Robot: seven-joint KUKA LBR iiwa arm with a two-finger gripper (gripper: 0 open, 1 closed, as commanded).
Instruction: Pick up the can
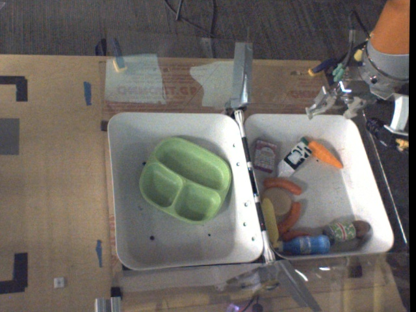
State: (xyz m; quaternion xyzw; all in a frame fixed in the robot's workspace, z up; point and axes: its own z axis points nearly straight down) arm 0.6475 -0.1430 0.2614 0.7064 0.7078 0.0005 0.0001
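Note:
A small maroon can (264, 155) with a pale label lies on its side at the far left of the right bin (370, 174), close to the divider. My gripper (335, 106) hangs over the far rim of that bin, up and to the right of the can and well apart from it. Its fingers (317, 108) are spread open with nothing between them. The grey arm with its orange band enters from the upper right corner.
Also in the right bin are a black-and-white box (298, 155), a carrot (325, 153), two sausages (283, 186), a banana (270, 221), a blue bottle (305, 244) and a green patterned cylinder (341, 231). A green divided plate (185, 179) sits in the left bin (123, 174).

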